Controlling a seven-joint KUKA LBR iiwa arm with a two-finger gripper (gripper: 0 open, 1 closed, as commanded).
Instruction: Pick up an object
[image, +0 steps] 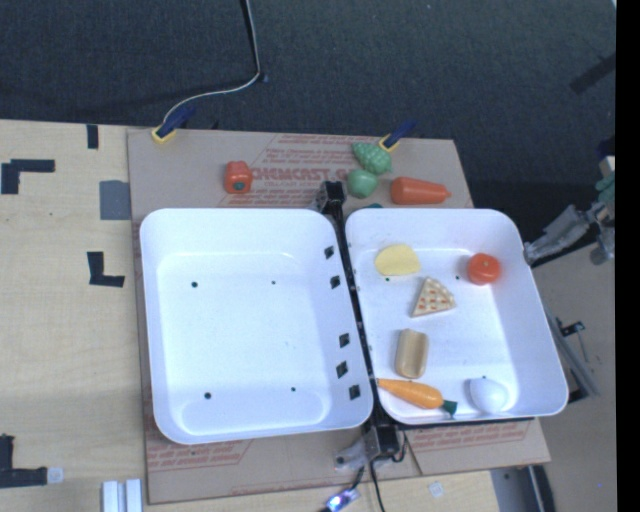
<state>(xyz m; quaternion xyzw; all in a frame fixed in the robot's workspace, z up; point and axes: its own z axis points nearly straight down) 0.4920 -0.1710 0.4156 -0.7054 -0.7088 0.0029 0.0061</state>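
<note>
The right bin (520, 330) holds several toy foods: a yellow piece (397, 261), a red tomato (484, 268), a pizza slice (432, 297), a tan bread piece (411, 353), an orange carrot (412, 394) and a white egg (489, 394). Grey metal parts, apparently my gripper (572, 236), show at the right edge of the view, just outside the right bin's far right corner and above the bench. Nothing is seen held there.
The left bin (160, 300) lies beside the right one, joined along a clipped middle rim. Behind the bins on the cardboard lie a red pepper (237, 177), two green toys (370, 160) and a large carrot (418, 190). A cable (250, 60) runs across the dark back.
</note>
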